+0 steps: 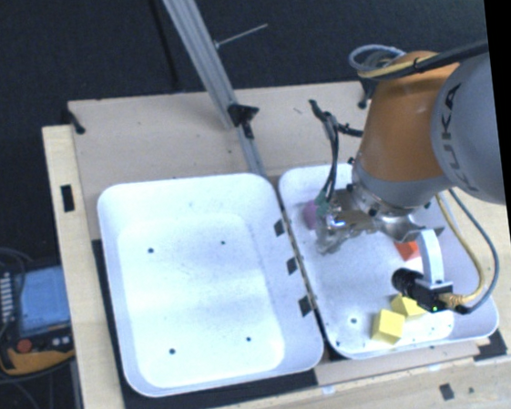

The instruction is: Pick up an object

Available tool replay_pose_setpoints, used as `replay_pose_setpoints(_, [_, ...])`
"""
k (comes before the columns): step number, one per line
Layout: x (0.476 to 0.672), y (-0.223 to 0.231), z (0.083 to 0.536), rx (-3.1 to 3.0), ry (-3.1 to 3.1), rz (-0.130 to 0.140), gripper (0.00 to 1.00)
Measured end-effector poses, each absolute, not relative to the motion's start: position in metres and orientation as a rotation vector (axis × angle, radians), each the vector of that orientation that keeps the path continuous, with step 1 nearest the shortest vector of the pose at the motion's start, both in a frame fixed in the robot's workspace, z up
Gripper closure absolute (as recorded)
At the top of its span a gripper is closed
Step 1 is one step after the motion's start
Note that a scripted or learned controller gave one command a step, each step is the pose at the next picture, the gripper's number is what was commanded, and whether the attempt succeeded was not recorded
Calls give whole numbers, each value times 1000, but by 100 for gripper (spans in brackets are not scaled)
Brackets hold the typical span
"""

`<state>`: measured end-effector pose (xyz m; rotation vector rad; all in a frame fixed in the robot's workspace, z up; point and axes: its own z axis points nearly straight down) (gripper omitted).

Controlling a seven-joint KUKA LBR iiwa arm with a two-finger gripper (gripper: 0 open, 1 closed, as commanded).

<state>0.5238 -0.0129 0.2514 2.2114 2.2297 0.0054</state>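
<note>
while the fingers (332, 229) hang low in the right bin (363, 347), their state unreadable, a pink object (312, 212) just beside them risks being nudged away; yellow blocks (390, 322) well apart.

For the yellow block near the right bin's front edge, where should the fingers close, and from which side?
Probably from straight above, closing across the yellow block's two flat opposite sides: it lies low on the white right bin's floor, with bare floor to its left; a second yellow piece sits close on its right.
</note>
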Motion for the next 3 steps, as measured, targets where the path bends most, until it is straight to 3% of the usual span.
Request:
replay_pose_setpoints(2, [515, 93, 229, 2215, 2233, -3, 100])
replay_pose_setpoints(3, [515, 90, 230, 2221, 2225, -2, 0])
